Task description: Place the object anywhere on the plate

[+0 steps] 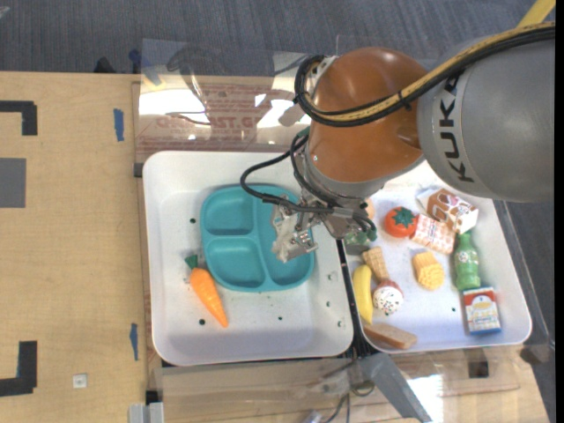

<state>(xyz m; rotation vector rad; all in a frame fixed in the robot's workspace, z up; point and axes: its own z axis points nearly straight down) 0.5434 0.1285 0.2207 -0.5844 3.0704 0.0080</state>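
Note:
A teal divided plate [231, 241] lies in the left white bin [167, 324]. My gripper [293, 234] hangs from the orange-banded wrist over the plate's right-hand compartment, close to the wall between the two bins. I see no object in it. An orange toy carrot [210, 296] with a green top lies on the left bin's floor, touching the plate's lower left edge, well left of the gripper.
The right bin [515, 324] holds several toy foods: a tomato [401, 222], a banana [362, 291], an ice-cream cone [377, 263], corn [429, 270], a green bottle [466, 261], a small carton [481, 311] and a bread slice [390, 335]. The arm's bulk covers the bins' upper middle.

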